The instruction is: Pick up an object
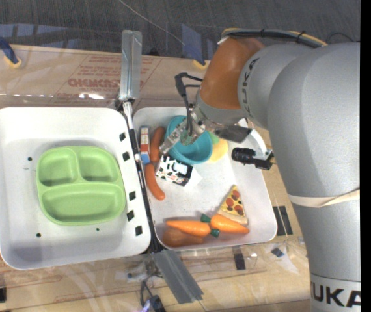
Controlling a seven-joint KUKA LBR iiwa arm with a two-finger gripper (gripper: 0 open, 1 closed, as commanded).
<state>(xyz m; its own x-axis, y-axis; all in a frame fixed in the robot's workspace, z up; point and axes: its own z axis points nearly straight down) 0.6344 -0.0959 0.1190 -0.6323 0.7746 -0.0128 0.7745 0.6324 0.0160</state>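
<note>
My gripper (180, 134) reaches down into the right bin (263, 200) at its upper middle, right at the rim of a teal cup (195, 149). A yellow object (219, 150) peeks out to the right of the cup. Just below the gripper lies a black and white patterned block (174, 171). A long orange-red sausage (154, 168) lies along the bin's left wall. A pizza slice toy (233, 207) and two carrots (205, 227) lie near the bin's front.
The left bin (10, 174) holds a green divided plate (80, 184). A metal bar (130, 70) stands above the seam between the bins. The grey arm (302, 122) covers the right bin's right side.
</note>
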